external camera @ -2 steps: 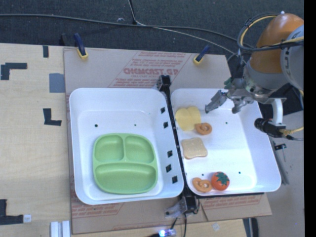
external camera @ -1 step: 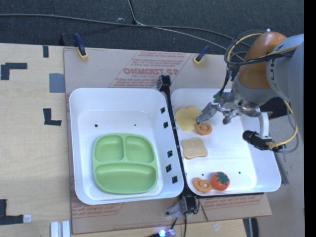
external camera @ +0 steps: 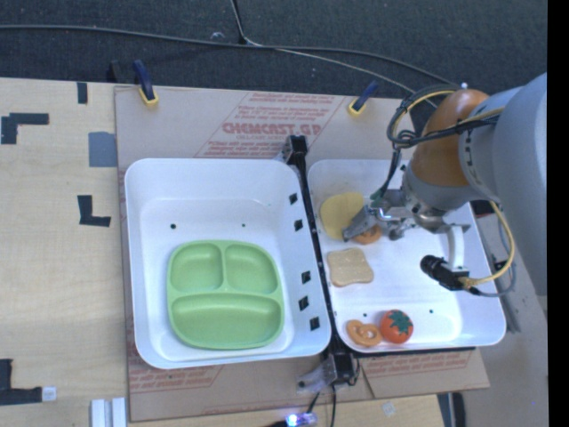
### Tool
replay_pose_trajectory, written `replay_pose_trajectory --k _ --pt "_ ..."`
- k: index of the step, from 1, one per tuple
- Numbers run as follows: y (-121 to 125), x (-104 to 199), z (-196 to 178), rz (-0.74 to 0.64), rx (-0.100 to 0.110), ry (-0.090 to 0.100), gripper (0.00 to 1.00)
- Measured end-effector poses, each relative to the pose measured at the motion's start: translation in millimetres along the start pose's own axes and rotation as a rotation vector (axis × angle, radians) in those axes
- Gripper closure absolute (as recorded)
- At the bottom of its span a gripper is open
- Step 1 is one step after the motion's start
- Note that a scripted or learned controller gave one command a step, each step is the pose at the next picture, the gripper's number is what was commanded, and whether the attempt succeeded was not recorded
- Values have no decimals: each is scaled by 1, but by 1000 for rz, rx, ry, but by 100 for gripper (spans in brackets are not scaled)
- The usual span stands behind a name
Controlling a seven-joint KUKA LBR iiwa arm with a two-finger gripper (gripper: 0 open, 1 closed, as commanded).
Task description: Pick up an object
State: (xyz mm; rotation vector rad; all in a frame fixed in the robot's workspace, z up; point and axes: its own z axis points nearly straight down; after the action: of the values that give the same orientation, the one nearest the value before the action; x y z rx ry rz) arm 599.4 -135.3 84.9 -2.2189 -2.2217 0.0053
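- Two white bins sit side by side on your bench (external camera: pixel 53 238).
- Nearest you in the right bin (external camera: pixel 444 327): a tomato (external camera: pixel 396 326) with an orange slice (external camera: pixel 363 332) touching its left side.
- Left bin (external camera: pixel 142 194) holds a green divided plate (external camera: pixel 225 294), lying flat.
- Farther back on the right, a toast slice (external camera: pixel 349 266) lies just below a round yellow piece (external camera: pixel 340 212).
- Your pincer (external camera: pixel 366 229) hangs at the yellow piece's right edge, over something small and orange (external camera: pixel 370 235). Can't tell if the pincer is open or closed, or gripping anything.
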Motion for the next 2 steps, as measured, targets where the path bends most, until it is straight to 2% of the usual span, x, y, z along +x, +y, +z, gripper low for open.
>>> replay_pose_trajectory --k 1,2 --pt "1 0 -1 0 -5 0 0" --pt "1 0 -11 -1 -6 -1 100"
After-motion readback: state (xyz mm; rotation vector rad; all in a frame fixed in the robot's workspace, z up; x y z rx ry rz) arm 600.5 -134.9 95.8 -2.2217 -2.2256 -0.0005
